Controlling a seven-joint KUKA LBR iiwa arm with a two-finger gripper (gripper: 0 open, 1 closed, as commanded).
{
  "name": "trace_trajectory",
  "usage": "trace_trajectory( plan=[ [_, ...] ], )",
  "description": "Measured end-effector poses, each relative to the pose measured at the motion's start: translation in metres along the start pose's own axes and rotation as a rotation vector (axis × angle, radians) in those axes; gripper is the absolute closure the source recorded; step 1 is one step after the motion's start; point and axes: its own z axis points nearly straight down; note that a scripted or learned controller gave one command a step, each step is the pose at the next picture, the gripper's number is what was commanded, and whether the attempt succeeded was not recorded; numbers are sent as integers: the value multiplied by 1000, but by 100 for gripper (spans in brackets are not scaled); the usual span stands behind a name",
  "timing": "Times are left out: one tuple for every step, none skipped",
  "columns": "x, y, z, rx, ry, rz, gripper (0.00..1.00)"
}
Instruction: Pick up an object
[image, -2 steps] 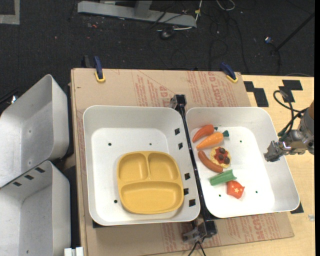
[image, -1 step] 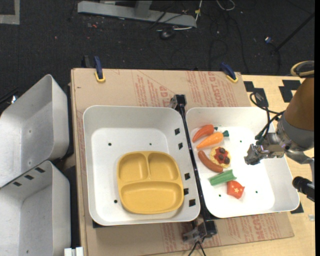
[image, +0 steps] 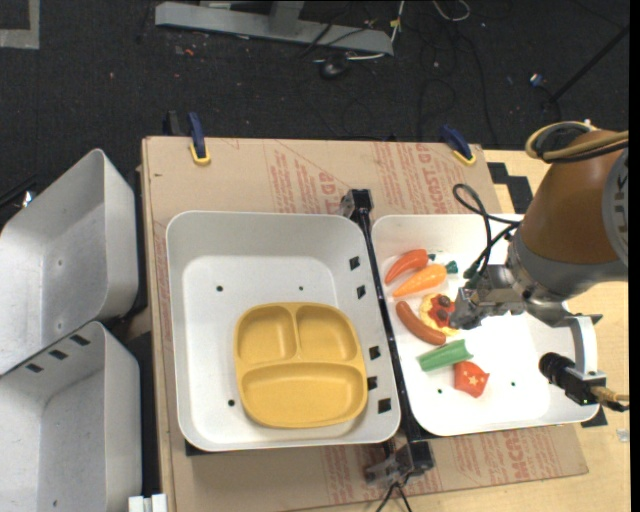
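Note:
The right bin (image: 520, 400) holds several toy foods: a red pepper (image: 406, 264), an orange carrot (image: 420, 281), a brown sausage (image: 419, 324), a green piece (image: 444, 355), a red strawberry-like piece (image: 471, 378) and a small yellow and red piece (image: 437, 308). My gripper (image: 462, 310) is down in this bin, right beside the yellow and red piece and just above the sausage's right end. The wrist hides the fingertips, so nothing can be seen between them.
The left bin (image: 200, 250) carries a yellow divided plate (image: 299, 363). A black divider (image: 378, 300) runs between the bins. Two more white bins (image: 60, 260) stand off the bench at left. A cable (image: 480, 215) loops over the right bin's back.

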Motion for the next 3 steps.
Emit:
trace_trajectory(
  plan=[
    [61, 5, 2, 0, 0, 0, 100],
    [125, 5, -4, -1, 0, -1, 100],
    [182, -1, -1, 0, -1, -1, 100]
  ],
)
